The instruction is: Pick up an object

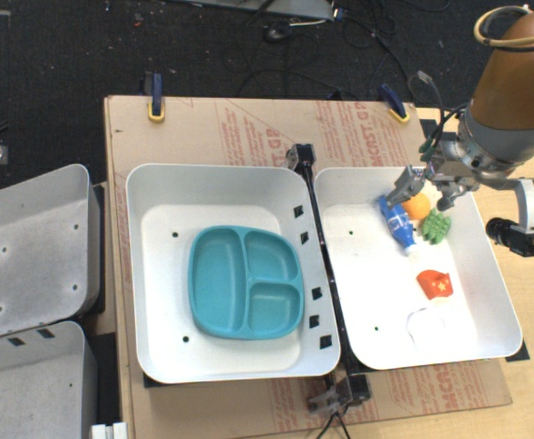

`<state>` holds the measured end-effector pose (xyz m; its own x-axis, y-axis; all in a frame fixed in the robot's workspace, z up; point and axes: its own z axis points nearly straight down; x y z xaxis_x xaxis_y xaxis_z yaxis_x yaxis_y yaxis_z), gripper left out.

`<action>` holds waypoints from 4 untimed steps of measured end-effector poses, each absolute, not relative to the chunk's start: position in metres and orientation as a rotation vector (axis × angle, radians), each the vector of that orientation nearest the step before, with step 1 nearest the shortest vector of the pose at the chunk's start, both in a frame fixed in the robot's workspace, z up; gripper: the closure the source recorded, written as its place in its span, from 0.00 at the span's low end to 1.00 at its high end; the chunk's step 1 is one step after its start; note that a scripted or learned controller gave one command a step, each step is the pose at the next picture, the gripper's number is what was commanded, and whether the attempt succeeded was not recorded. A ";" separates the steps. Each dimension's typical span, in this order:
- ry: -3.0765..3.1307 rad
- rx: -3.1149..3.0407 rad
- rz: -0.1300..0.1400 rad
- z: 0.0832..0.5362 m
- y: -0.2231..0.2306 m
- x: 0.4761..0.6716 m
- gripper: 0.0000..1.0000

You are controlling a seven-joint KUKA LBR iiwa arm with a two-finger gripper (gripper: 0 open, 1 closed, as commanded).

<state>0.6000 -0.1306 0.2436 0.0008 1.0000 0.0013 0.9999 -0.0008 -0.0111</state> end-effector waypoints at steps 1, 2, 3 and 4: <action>-2.223 -2.220 0.000 0.250 -0.130 0.602 0.00; -2.219 -2.220 0.005 0.200 -0.132 0.611 0.00; -2.221 -2.216 0.005 0.143 -0.129 0.620 0.00; -2.219 -2.219 0.004 0.089 -0.128 0.619 0.00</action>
